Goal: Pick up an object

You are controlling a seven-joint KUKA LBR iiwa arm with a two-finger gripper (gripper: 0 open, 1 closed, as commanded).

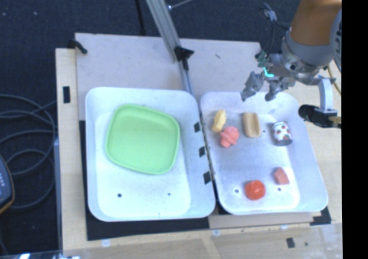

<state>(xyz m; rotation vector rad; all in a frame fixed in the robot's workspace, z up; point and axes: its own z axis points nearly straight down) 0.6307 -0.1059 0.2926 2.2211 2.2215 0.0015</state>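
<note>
Pincer [259, 88] hovers open and empty over the right bin's [307, 192] far edge. Nearest target, the tan bread roll [250, 124], lies just below; descend vertically, straddle its narrow width, then close.

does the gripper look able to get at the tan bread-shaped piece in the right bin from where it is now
Probably yes. The gripper hangs open above the right bin's far edge, and the tan bread-shaped piece lies uncovered just below it, apart from its neighbours.
</note>
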